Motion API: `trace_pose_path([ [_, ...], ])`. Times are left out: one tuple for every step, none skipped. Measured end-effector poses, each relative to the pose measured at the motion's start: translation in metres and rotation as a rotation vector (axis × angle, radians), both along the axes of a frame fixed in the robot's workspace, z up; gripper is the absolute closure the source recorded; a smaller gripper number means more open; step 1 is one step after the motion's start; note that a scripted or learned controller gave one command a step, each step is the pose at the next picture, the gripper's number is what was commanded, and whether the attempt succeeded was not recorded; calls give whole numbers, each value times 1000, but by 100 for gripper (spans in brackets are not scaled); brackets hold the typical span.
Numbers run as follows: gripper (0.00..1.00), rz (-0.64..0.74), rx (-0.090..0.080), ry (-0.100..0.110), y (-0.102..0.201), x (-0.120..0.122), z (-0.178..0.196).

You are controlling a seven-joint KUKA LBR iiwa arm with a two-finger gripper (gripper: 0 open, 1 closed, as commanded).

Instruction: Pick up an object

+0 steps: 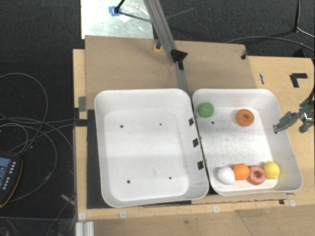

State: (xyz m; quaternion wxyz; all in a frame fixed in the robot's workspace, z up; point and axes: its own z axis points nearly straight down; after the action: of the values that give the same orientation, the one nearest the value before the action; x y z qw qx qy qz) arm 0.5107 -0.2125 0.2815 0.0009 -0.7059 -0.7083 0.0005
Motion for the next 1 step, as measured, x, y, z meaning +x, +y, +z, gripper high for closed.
trace_pose_path([
  [0,1,-1,-4,0,1,2],
])
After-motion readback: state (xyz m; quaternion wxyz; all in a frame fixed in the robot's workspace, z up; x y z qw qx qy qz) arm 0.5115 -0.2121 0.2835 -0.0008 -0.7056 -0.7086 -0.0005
